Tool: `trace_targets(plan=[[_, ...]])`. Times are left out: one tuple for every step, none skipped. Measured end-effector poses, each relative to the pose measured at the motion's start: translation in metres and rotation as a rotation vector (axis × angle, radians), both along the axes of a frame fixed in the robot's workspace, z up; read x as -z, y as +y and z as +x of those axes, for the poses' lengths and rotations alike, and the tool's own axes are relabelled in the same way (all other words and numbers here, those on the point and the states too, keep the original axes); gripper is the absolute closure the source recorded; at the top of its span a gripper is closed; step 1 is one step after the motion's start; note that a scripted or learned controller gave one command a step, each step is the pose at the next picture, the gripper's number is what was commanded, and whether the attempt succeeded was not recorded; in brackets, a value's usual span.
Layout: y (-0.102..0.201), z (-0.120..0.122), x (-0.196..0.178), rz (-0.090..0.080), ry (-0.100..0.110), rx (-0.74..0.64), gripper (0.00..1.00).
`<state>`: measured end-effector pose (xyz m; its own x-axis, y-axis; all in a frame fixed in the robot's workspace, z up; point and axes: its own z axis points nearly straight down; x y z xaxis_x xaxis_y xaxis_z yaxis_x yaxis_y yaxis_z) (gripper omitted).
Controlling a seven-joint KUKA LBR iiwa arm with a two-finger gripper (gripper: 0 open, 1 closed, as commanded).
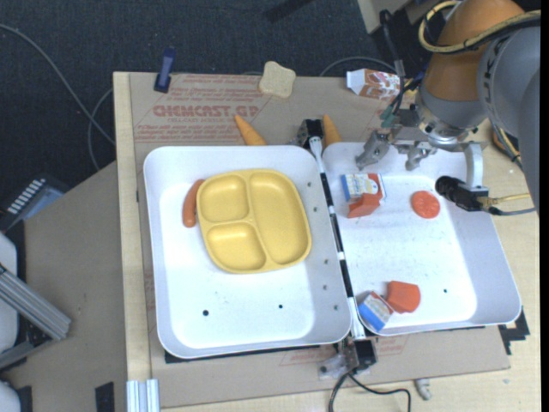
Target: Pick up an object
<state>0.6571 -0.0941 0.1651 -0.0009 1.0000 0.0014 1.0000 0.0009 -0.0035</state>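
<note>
Arm: grey KUKA arm [506, 67] with an orange band, reaching in from the right, its wrist over the far edge of the right bin.
Gripper: gripper [393, 151] hangs above the far left corner of the right bin; its 2 fingers stand spread apart, with nothing between them.
Right bin: shallow white bin [480, 264] holding 4 items.
Carton: small red and white carton with a blue patch [363, 194], lying in the far left part of the right bin, just in front of the gripper and apart from it.
Red round piece: flat red disc-like item [425, 203], to the right of the carton, near the far side of the bin.
Orange-red lump: rounded item [403, 296] near the front edge of the right bin.
Blue and white packet: small packet [373, 312] touching the orange-red lump on its left, at the front left corner.
Left bin: shallow white bin [249, 316] beside the right one, the 2 touching along their inner walls.
Yellow tray: 3-compartment yellow tray [253, 220], set at a slight tilt in the far half of the left bin.
Sausage: red-orange sausage [190, 204] lying along the tray's left edge, partly tucked under it.
Bench board: brown board [206, 106] under both bins, bearing red print.
On the board behind the bins: 1 slice of bread [277, 78], 1 orange carrot piece [250, 130], 1 blue item [164, 69], 1 torn white and red wrapper [374, 81].
</note>
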Motion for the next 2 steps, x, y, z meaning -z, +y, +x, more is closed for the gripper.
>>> trace_targets(plan=[[-0.019,0.012,0.076,-0.002,-0.01,0.0,0.0],[-0.006,-0.011,0.075,-0.003,-0.015,0.001,0.0]])
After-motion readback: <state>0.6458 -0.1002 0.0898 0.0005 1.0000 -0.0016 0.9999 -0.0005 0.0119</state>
